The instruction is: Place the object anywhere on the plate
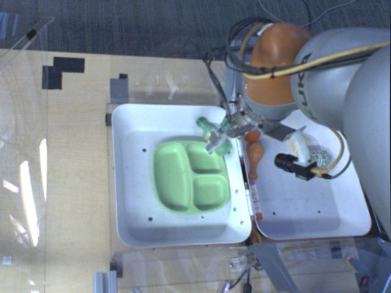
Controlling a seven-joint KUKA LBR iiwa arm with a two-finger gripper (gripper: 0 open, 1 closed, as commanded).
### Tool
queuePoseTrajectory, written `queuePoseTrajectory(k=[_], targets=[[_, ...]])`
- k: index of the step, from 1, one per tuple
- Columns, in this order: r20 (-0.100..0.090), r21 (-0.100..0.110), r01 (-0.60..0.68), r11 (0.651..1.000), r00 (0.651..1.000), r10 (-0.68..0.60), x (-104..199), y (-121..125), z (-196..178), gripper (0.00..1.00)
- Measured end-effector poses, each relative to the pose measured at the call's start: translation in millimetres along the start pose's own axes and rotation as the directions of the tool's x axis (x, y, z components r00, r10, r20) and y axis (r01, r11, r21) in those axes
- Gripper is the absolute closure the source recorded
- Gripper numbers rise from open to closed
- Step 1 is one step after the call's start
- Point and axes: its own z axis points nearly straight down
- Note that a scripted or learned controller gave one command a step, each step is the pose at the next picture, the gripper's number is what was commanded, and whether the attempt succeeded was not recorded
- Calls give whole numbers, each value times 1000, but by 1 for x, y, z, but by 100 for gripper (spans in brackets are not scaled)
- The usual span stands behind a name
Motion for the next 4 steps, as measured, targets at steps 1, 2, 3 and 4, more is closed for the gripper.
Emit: queuePoseTrajectory(k=[1, 2, 3, 4], targets=[[2, -6, 2, 1000, 1000, -2, 0, 2, -12, 100], [-2, 4, 156, 988, 988, -156, 12, -21, -21, 100], [-2, 5, 166, 986, 986, -166, 25, 6, 12, 100], [-2, 5, 165, 986, 986, -165, 25, 6, 12, 0]])
